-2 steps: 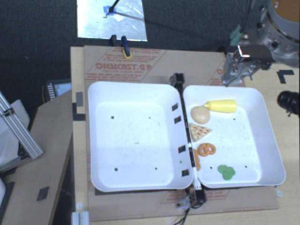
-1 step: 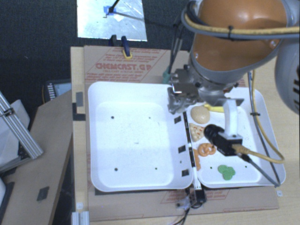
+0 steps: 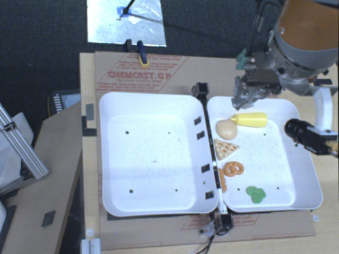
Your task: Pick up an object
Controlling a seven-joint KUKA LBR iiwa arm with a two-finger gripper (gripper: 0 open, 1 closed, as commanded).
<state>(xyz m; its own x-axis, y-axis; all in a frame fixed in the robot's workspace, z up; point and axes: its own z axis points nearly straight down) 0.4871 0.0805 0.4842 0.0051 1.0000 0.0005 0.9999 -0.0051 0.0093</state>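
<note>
From the overhead camera, my gripper [image 3: 242, 100] hung over the far edge of the right bin [image 3: 302, 157], close to that bin's far-left corner. Whether it was open or closed I could not tell from this angle; nothing showed in its grasp. My grey arm with its orange band [image 3: 307, 15] came in from the far right side of the bench.

All the objects lay in the right bin. A yellow bottle-shaped piece [image 3: 250, 120] lay on its side near the far edge, just below my gripper. A beige egg-shaped object [image 3: 226, 128] sat touching or nearly touching the bottle's narrow end, by the bin's left wall. Nearer along that same left wall lay a triangular waffle-patterned piece [image 3: 225, 149], then a brown pretzel [image 3: 233, 169], with another small orange-brown piece [image 3: 221, 183] beside the wall. A green leafy object [image 3: 256, 194] rested close to the near edge, apart from the others.

The left bin [image 3: 151, 155] stood beside the right one, their walls meeting at a black clipped divider [image 3: 209, 147]. Both sat on a cardboard sheet [image 3: 143, 73] with red print.
</note>
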